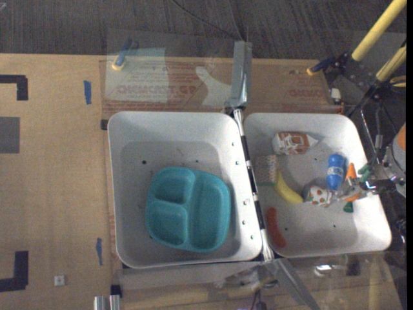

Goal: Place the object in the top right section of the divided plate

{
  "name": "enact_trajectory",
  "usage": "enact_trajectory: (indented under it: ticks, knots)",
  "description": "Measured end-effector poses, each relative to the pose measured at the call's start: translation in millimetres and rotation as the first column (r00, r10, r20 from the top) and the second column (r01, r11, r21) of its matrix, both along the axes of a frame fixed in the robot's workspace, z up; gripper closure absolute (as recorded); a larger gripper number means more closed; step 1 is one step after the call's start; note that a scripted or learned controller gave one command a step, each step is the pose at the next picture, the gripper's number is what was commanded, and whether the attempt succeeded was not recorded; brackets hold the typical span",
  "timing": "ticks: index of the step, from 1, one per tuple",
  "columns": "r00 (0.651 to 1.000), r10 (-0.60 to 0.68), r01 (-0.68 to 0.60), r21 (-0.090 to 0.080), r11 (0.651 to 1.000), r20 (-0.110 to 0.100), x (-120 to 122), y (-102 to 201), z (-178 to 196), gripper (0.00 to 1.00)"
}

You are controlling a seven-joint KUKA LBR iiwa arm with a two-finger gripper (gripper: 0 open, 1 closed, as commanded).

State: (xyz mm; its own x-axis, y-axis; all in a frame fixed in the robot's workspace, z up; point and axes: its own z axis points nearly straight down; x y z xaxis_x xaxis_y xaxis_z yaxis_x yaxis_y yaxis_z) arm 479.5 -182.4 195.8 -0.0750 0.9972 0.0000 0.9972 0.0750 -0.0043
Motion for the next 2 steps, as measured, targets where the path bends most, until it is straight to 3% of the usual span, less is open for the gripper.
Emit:
enact_trajectory:
  ticks: [1,2]
  knots:
    - [0.992,0.123,-0.123,0.000,0.992,0.001,44.0,-40.9,13.8,1.00]
    - [0.987,-0.164,0.164,-0.001,0.987,0.000,81.0,-39.7,-75.2,1.00]
